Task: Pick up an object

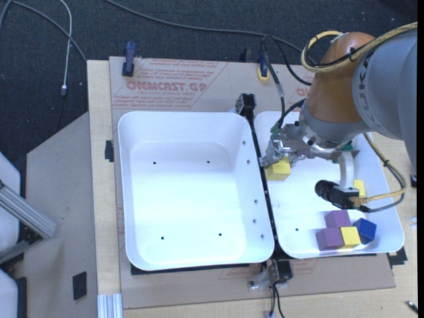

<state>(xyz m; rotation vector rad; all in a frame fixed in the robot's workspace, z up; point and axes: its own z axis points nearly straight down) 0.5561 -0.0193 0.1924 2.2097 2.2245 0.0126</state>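
Gripper point(281, 152) of mine sits low in the right bin point(291, 240), seemingly clenched on a yellow block point(279, 169) at its tips

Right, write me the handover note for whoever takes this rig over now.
Claw: low in the right bin, at its upper left, right over a yellow block; whether it grips the block cannot be told.
Other things: two purple blocks, a yellow block and a blue block clustered at that bin's lower right.
Done: no lift visible.
Left: confirm the grasp, raise a block.
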